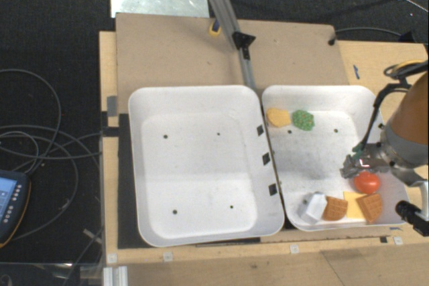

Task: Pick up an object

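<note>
Over the right white plastic bin [362,98] we see the grey gripper [356,165] just beside a round red tomato-like object [366,182] — whether its fingers grip, we cannot tell.

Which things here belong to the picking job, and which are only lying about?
For the job:
- tool
- red ball, just beside the tool
- yellow piece
- green ball
- orange wedges
- right bin, which holds them all

Lying about:
- left bin
- handheld screen
- floor cables
</note>
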`<state>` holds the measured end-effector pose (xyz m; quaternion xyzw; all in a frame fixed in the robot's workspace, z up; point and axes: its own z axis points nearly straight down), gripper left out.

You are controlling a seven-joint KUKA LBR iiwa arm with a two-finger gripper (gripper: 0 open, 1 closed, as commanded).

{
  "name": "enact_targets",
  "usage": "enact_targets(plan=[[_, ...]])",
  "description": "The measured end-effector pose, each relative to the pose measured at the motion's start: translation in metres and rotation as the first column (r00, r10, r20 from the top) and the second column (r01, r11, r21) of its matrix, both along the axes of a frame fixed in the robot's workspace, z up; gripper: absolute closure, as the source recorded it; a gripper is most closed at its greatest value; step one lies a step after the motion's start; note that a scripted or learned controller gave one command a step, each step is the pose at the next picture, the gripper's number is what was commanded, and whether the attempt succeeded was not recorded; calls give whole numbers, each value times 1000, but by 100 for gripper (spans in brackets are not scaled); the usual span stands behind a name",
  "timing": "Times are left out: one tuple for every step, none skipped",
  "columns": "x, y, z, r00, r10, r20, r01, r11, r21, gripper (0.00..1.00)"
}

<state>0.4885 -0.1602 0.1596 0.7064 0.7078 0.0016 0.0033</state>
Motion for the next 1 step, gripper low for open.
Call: enact_targets(plan=[[11,-6,56,1000,4,1,-4,1000,-1,100]])
